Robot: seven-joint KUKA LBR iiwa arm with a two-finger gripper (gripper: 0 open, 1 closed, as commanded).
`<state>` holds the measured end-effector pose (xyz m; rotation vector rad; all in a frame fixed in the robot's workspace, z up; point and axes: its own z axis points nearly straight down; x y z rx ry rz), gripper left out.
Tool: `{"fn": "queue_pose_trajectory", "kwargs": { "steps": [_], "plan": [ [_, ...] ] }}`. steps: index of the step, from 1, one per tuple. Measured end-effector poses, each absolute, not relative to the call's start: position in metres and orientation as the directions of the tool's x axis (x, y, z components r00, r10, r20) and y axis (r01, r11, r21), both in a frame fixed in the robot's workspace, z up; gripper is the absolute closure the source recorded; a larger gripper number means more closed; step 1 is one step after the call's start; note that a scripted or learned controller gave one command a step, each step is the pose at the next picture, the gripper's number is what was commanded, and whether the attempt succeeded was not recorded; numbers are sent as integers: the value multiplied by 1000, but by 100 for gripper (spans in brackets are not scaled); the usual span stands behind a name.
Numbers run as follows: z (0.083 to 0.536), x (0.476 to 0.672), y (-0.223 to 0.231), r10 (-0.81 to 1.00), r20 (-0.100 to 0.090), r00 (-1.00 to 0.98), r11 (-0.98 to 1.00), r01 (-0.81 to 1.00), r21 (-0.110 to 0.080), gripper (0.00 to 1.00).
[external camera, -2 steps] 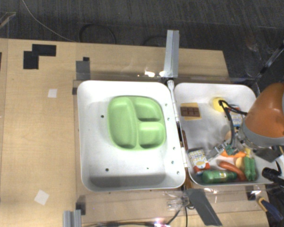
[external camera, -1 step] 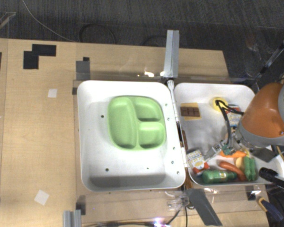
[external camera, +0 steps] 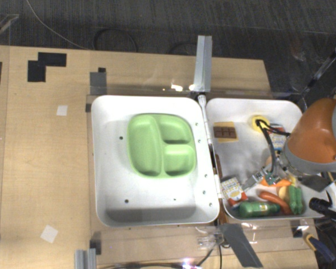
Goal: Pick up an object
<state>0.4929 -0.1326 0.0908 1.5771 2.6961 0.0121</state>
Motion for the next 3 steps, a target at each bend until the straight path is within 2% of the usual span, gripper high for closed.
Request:
{"fn": "queue_pose_trajectory", "kwargs": {
  "steps": [1,2,3],
  "plan": [
    [104,497,-133,870,-23,-493,493,870,25,100],
    [104,497,-133,870,-22,-492,493,870,25,0],
    [91,493,-111,914,-16,-405,405,914,16,0]
  ]
}}
